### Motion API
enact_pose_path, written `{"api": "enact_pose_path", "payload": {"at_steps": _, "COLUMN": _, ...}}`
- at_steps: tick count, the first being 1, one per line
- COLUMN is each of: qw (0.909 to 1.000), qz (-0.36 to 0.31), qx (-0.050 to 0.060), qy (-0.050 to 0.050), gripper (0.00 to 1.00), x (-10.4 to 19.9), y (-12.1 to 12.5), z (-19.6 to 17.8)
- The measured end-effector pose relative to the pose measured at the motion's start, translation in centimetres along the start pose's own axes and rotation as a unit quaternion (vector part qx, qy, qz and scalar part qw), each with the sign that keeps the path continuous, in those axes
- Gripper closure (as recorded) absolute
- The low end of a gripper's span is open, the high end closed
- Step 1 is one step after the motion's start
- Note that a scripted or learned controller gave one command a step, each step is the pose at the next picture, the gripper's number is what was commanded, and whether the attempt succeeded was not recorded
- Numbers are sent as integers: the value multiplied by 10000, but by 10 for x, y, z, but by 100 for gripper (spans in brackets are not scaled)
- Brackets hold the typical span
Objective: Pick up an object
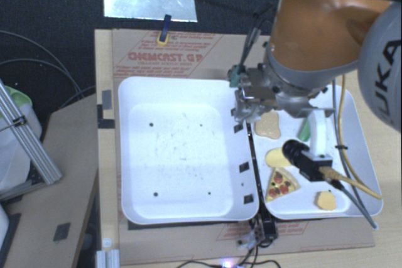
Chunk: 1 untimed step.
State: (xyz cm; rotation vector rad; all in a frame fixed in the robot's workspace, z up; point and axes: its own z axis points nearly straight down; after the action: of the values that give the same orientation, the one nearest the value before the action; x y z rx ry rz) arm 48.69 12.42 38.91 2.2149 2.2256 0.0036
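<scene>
The arm hung over the right bin (361, 128), where a toy pizza slice (282, 184), a tan piece (269, 126) and others lay unlifted. Nothing appeared picked yet.

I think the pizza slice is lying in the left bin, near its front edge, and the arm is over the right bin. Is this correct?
Not quite. The camera view shows the pizza slice in the right bin, near its front edge, not in the left bin. The rest stands: the arm is over the right bin.
</scene>
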Motion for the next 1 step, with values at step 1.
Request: {"api": "enact_pose_path", "payload": {"at_steps": 1, "qw": 10000, "qz": 35, "qx": 54, "qy": -16, "gripper": 100, "x": -28, "y": 0, "z": 110}}
